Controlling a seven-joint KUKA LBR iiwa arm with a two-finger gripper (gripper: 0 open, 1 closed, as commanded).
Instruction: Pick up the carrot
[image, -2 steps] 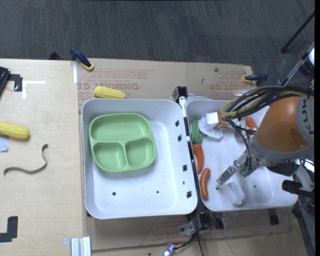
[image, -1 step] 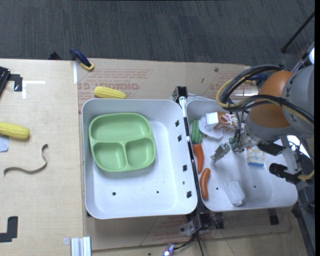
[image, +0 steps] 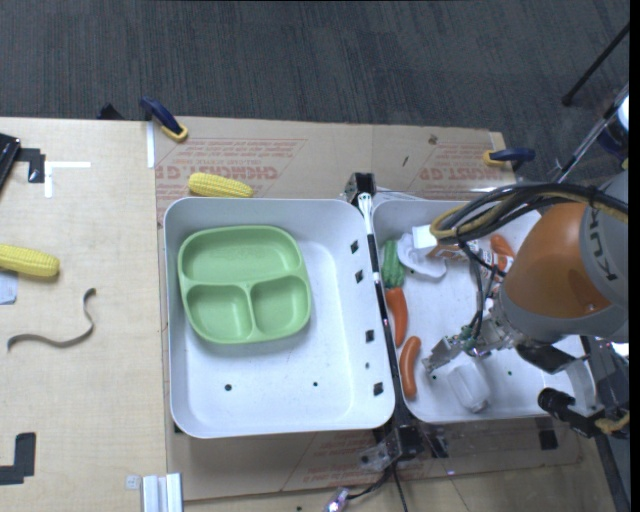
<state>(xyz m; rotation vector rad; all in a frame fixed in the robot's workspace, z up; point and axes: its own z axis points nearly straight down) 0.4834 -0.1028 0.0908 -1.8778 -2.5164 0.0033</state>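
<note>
The carrot (image: 397, 312), orange with a green leafy top, lies lengthwise along the left wall of the right bin (image: 520, 405). Just below it lies a second orange, sausage-shaped piece (image: 408, 366). My gripper (image: 438, 357) hangs low over the right bin, a short way right of that piece and below and right of the carrot, touching neither. Nothing shows in its grasp. The arm's orange band (image: 555, 265) and black cables cover the bin's right half.
A clear plastic item (image: 466, 386) lies just under the gripper. A white object (image: 424, 250) sits at the bin's back. The left bin (image: 280, 385) holds a green divided plate (image: 243, 282). Corn cobs (image: 220, 185) (image: 28, 262) lie outside the bins.
</note>
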